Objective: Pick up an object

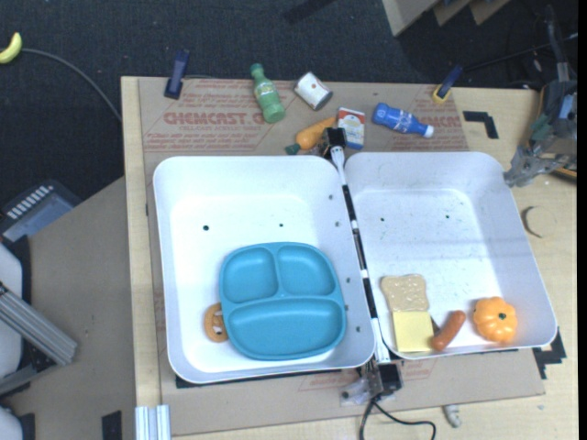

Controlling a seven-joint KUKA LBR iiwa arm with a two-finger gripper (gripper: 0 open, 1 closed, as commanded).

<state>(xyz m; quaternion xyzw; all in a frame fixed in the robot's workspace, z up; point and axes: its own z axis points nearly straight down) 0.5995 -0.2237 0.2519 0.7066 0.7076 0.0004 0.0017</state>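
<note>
End effector (550, 126) state can't be told; pumpkin (495, 320), well below it, looks light, rigid: pinch its sides.

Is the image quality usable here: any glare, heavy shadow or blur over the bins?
Camera view: the white bins are brightly and evenly lit, with soft shadows only under their rims; the blue plate and orange pumpkin look sharp; the gripper at the right edge is blurry.

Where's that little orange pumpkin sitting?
The pumpkin sits in the right bin's near right corner, just right of the sausage.
</note>
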